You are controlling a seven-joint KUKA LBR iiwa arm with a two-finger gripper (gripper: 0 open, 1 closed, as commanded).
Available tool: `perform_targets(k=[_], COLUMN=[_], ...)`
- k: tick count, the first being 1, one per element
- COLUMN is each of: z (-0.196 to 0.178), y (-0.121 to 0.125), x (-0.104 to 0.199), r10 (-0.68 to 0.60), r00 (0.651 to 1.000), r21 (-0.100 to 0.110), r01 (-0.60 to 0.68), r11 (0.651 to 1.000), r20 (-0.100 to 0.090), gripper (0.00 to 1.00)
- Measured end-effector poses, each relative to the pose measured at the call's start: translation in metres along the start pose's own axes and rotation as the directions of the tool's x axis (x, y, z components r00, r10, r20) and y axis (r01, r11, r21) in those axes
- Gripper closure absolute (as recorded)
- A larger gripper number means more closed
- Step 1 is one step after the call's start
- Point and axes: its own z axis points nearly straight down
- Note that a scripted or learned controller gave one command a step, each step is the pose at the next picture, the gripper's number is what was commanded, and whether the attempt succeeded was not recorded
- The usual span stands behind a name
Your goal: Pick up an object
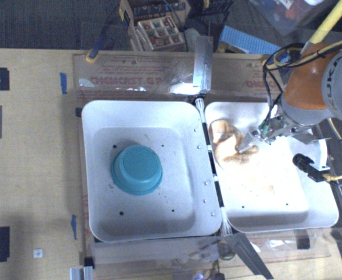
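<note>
blue bowl (137, 169) upturned in left bin (101, 121).

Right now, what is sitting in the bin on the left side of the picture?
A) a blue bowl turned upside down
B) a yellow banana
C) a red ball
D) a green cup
A: the blue bowl rests upside down near the middle of the left bin, with its flat bottom facing up.

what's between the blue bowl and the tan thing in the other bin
In the camera view, bare white floor of the left bin, then the two bins' adjoining rims, lie between the blue bowl and the tan object.
</note>
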Motion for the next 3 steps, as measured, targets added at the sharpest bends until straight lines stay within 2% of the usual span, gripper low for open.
perform_targets(k=[1,2,3], z=[0.014,0.003,-0.082], y=[-0.035,-0.033,0.025], x=[0.023,0.023,0.060], r10=[-0.004,-0.003,0.169], r00=[1.000,1.000,0.986], r21=[-0.010,-0.014,-0.002], r01=[0.004,0.004,-0.169], r11=[1.000,1.000,0.986], r20=[0.005,0.006,0.002], gripper=[0.00,1.00,1.00])
